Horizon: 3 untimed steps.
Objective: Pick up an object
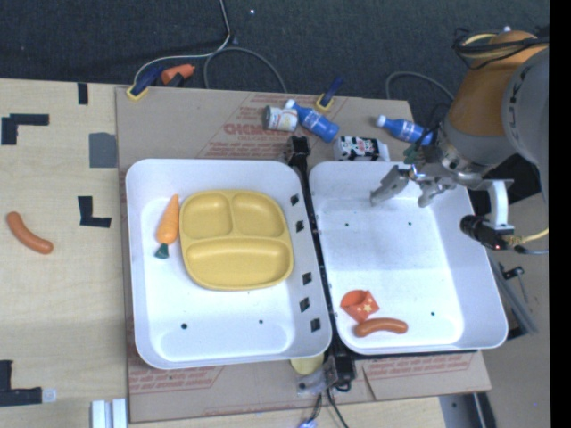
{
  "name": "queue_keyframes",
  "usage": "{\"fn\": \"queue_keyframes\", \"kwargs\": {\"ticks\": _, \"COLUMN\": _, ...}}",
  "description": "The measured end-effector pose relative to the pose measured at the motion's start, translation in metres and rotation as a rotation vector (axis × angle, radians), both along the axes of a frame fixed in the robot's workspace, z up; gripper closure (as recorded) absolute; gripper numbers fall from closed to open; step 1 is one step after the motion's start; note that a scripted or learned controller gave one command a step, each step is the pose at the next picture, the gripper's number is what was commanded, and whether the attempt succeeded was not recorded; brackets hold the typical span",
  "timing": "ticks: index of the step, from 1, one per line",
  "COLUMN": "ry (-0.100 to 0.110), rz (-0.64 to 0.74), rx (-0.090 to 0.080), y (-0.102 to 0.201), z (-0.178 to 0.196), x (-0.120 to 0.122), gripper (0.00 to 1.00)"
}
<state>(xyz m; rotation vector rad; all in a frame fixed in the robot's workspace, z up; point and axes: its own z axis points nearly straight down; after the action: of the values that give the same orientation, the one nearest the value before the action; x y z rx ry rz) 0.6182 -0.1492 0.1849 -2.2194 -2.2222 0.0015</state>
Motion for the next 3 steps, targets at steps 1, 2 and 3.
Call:
{"fn": "queue_keyframes", "kwargs": {"ticks": 1, "ry": -0.003, "rz": 0.000, "rx": -0.003, "y": 0.017, "z": -0.104, "x": -0.049, "gripper": 0.00}}
{"fn": "queue_keyframes", "kwargs": {"ticks": 2, "ry": -0.006, "rz": 0.003, "rx": -0.003, "y": 0.050, "z": -0.099, "x": -0.007, "gripper": 0.00}}
{"fn": "queue_keyframes", "kwargs": {"ticks": 3, "ry": 0.001, "rz": 0.004, "rx": -0.003, "y": 0.051, "z": -0.100, "x": 0.052, "gripper": 0.00}}
